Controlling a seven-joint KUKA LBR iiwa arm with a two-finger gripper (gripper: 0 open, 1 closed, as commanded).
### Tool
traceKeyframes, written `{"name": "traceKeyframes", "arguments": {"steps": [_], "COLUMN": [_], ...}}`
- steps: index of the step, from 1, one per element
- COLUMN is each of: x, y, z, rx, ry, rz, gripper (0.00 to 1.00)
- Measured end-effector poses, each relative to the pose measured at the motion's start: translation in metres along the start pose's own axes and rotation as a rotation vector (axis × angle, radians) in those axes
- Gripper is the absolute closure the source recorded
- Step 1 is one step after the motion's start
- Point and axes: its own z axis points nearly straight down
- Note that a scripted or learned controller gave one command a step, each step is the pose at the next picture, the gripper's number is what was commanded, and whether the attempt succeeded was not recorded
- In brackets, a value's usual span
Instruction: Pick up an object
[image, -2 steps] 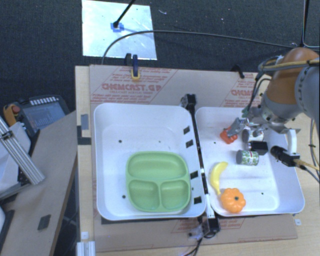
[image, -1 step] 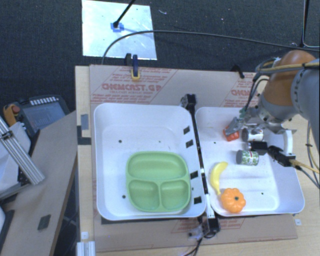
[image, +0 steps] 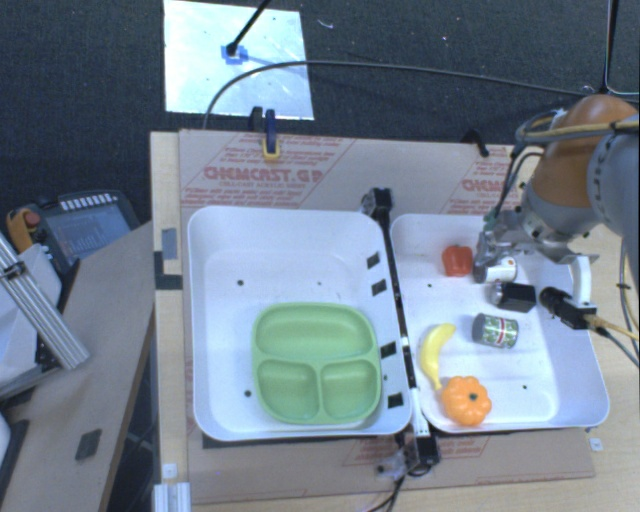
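Gripper (image: 492, 268), jaw state not discernible, poised near right bin's far edge beside red block (image: 457, 260): centred descent advised.

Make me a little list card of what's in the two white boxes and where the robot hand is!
left bin: green divided plate
right bin: red object, banana, small can lying on its side, orange pumpkin
gripper: over the right bin's far part, beside the red object
held: nothing seen
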Motion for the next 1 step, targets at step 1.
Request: {"name": "traceKeyframes", "arguments": {"steps": [1], "x": [-0.0011], "y": [0.013], "z": [-0.0598], "rx": [0.02], "ry": [0.01], "rz": [-0.004], "gripper": [1.0]}}
